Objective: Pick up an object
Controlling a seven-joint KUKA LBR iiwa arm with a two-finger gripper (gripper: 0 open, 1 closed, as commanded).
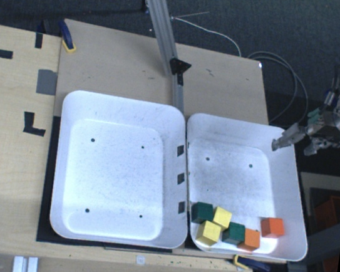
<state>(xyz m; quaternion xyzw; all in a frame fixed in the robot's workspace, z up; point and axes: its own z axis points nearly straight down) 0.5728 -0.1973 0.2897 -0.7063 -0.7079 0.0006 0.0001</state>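
Observation:
Several small blocks lie in the front corner of the right bin [241, 127]: a dark green block [202, 211], a yellow block [221, 218], a second yellow block [209, 232], another green block [234, 232], an orange block [251, 239] and a red-orange block [273, 227]. My gripper [297, 144] hangs over the far right rim of that bin, well behind the blocks. Its fingers are spread open with nothing between them.
The left bin [124, 105] sits beside the right one. A slanted metal pole [165, 30] rises behind the bins. Cables [281, 69] trail at the back right. A blue clamp [67, 37] sits at the board's far left corner.

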